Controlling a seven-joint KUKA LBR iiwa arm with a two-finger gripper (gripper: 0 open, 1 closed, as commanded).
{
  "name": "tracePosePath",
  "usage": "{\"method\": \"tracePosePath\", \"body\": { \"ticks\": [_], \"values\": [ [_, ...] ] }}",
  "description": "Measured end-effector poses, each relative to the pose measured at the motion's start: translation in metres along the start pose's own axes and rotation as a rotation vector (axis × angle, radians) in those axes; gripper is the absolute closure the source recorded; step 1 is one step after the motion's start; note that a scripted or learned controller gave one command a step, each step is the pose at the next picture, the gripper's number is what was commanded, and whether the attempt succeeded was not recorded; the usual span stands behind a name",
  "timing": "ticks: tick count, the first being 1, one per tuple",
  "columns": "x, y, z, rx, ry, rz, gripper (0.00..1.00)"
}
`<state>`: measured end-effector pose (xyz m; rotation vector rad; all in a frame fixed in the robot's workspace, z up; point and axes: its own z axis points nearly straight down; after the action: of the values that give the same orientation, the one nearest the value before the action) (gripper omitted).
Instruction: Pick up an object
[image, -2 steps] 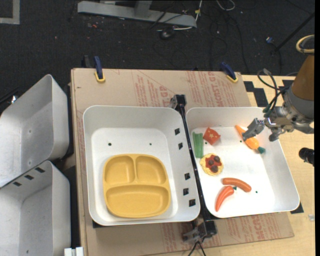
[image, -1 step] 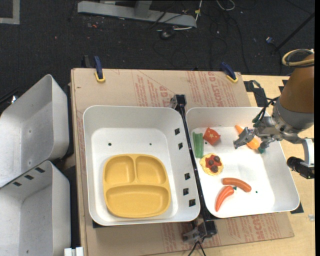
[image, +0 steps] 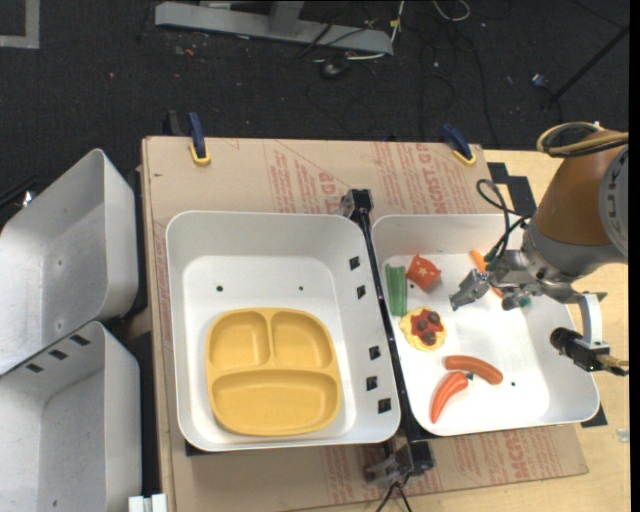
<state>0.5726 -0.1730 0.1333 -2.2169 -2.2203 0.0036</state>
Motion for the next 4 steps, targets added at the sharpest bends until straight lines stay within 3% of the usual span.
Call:
{"method": "tracePosePath", "body": {
  "ticks": [1,2,3,4],
  "values": [
    [-0.001,0.001,-0.013,-0.005,-0.002,0.001,1.00],
    [0.001,0.007,-0.076,-0.011,-0.003,-0.002,1.00],
    [0.001,0.008,-0.107,-0.009,-0.003,-0.001,1.00],
    [0.047,0.015,-0.109,-0.006,-0.001,-0.006,1.00]
  ]
}}
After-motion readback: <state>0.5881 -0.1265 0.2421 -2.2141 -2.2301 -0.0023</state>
